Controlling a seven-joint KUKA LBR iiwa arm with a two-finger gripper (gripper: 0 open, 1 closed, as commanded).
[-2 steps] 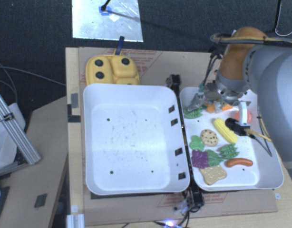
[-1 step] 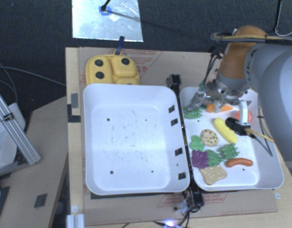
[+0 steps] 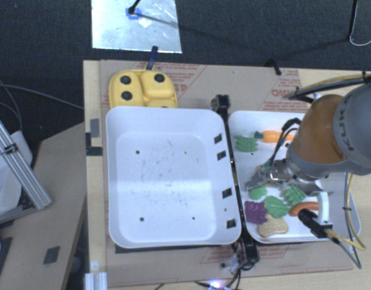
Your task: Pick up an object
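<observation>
The arm comes in from the right and hangs over the right bin, its orange-banded wrist covering much of that bin's middle, and the gripper sits low at the bin's centre-left, metal tip pointing toward the divider between the two bins. How its jaws stand I cannot tell; they are small and tangled with the wrist hardware, and nothing is clearly seen between them, so I call no hold. Now the relation that matters: the toys crowd just below and beside that tip. A small green piece lies just below the gripper, nearly under it; a larger green piece sits a little further down and to the right; a purple piece lies below the small green one, and a tan piece lies lowest, near the front wall. Another green toy shows right beside the wrist, an orange-red piece to its lower right. Up the other way, a green leafy toy and an orange carrot-like toy rest near the far wall, well apart from the tip. My read: the small green piece is the nearest candidate, calling for a short move down-frame. The left bin holds no toys.
</observation>
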